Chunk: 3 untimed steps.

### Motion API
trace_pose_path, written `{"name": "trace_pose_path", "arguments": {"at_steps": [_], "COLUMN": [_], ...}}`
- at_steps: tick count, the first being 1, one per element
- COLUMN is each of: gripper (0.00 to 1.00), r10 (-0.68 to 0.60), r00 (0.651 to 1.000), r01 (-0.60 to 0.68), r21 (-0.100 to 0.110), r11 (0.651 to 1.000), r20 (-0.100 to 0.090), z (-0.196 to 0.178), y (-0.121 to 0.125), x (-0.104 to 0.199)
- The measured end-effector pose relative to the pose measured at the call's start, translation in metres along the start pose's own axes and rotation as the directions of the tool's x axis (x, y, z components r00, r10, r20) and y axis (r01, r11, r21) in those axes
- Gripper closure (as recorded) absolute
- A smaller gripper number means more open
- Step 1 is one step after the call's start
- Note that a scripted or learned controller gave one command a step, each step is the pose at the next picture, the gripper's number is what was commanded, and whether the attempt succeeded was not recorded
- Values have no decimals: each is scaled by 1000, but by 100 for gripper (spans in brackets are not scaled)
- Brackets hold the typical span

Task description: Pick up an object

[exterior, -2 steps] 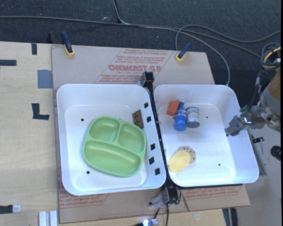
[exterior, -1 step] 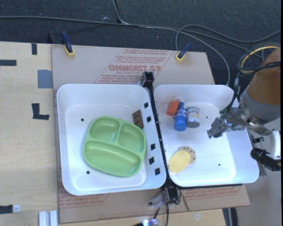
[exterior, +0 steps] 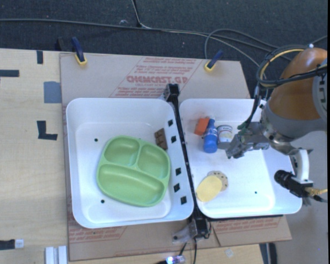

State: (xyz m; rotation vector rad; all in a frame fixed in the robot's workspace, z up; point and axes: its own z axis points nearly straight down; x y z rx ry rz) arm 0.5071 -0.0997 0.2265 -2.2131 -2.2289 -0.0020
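- Camera view, from above: the grey arm [exterior: 297,100], orange band at its wrist, reaches in from the right over the right bin [exterior: 253,199], its gripper [exterior: 235,149] low above the bin's upper middle.
- How the gripper is set, open or closed, cannot be told; its dark tip blurs against the arm's body, and nothing can be seen held there.
- Just left of the gripper sits a tight cluster: a blue bottle [exterior: 210,139] with a pale cap, an orange block [exterior: 202,126] touching its upper left, and a small white can [exterior: 225,132] on its right, nearest the gripper.
- Lower in the same bin, well apart from the gripper, lies a yellow disc [exterior: 209,188] with a tan, speckled cookie-like piece [exterior: 220,179] tucked against its upper right edge.
- The left bin [exterior: 80,120] holds a green divided plate [exterior: 134,170], and a small brown block [exterior: 161,139] lies near the plate's upper right, close to the divider.
- A black strip [exterior: 179,147] marks the seam between the two bins, with a clamp at each end.
- Both bins rest on a cardboard sheet [exterior: 148,76] pinned by two yellow-and-blue clips [exterior: 78,55] at its far edge; cables [exterior: 220,34] loop across the dark floor behind.
- The arm's bulk covers the right bin's upper right corner, and the can's label is too small to read.
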Motion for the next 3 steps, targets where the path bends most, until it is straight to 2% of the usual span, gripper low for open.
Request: {"name": "trace_pose_path", "arguments": {"at_steps": [1,2,3], "gripper": [100,100,100], "r10": [0,0,1], "r00": [1000,1000,1000], "r01": [0,0,-1], "r21": [2,2,4], "r11": [1000,1000,1000], "r20": [0,0,1], "z": [-2,-9,5], "y": [17,21,22], "x": [48,97,153]}}
